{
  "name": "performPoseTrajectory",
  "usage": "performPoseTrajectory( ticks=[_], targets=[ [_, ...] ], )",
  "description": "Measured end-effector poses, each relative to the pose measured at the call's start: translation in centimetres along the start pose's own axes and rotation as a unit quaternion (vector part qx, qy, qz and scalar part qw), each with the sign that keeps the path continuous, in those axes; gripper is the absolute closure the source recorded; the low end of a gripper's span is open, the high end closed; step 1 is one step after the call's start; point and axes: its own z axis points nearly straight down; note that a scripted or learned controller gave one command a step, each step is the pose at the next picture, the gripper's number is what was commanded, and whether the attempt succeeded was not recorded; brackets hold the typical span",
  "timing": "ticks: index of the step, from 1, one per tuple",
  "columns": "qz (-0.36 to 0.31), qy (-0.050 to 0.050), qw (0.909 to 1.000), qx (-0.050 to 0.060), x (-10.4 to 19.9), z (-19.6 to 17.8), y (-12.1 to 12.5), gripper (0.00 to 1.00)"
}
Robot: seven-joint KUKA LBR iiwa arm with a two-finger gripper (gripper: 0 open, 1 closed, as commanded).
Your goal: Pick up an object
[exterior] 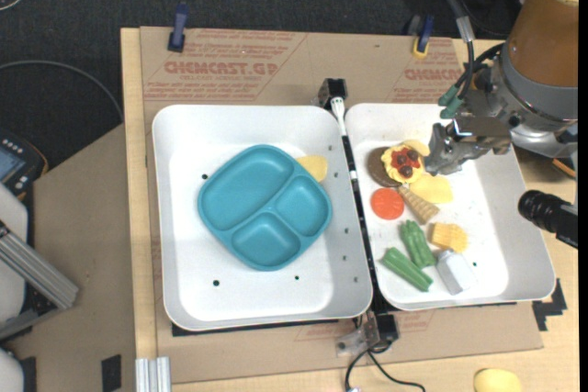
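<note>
Camera view: gripper (441,159) hovers by the tart (401,162); its opening I cannot tell. Approach step; next, descend precisely.

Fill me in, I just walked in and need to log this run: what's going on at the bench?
A grey robot arm reaches in from the right, and its gripper is low over the right bin, close to a small tart with red berries. Around it lie toy foods: a red tomato slice, a cone, green beans and a corn piece. Nothing looks lifted yet. The left bin holds a blue divided plate.
</note>
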Motion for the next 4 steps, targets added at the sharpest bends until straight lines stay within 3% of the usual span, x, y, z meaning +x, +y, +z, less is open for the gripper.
performPoseTrajectory(
  ticks=[1, 2, 3, 4],
  targets=[
    [0.0, 0.0, 0.9999, -0.014, 1.8, -8.5, 0.1, 1.0],
    [-0.002, 0.0, 1.0, -0.006, 7.4, -4.6, 0.0, 1.0],
    [0.001, 0.001, 0.9999, -0.015, 6.3, -13.8, 0.6, 1.0],
    [0.006, -0.001, 1.0, -0.004, -1.6, -5.0, -0.1, 1.0]
  ],
)
